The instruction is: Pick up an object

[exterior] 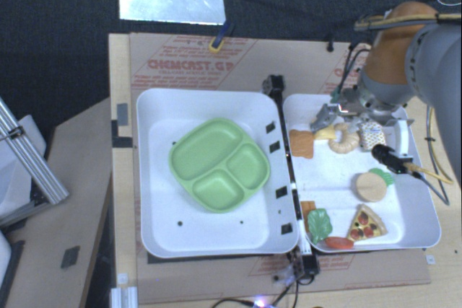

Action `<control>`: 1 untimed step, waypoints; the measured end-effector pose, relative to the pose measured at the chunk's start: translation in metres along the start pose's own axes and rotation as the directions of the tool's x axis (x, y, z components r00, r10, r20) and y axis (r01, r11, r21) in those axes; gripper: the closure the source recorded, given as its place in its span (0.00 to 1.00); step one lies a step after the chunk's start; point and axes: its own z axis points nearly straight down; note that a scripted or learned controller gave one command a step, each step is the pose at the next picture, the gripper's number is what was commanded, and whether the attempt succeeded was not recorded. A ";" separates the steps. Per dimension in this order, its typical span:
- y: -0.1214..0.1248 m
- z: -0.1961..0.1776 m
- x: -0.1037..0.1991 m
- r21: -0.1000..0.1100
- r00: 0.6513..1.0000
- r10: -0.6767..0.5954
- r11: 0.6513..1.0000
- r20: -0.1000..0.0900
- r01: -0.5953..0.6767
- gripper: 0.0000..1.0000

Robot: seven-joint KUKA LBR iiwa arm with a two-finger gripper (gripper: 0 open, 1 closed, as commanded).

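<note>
Several toy foods are crowded under the gripper in the right bin; claw state can't be told. The pretzel looks light, rigid, best pinched across its ring.

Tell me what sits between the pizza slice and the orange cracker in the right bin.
In the camera view, bare white bin floor separates the pizza slice from the orange cracker.

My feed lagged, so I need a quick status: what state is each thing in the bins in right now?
tool: low over the right bin's far end, fingers hidden
green plate: flat, upright, in the left bin
pizza slice: lying flat, near corner of the right bin
toast piece: lying flat by the divider
round bun: resting mid-bin, untouched
green leaf: lying beside the pizza slice
</note>
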 end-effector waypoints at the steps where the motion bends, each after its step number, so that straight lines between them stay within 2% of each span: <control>1: 0.001 0.049 0.001 -0.002 1.000 0.002 1.000 0.000 -0.002 0.00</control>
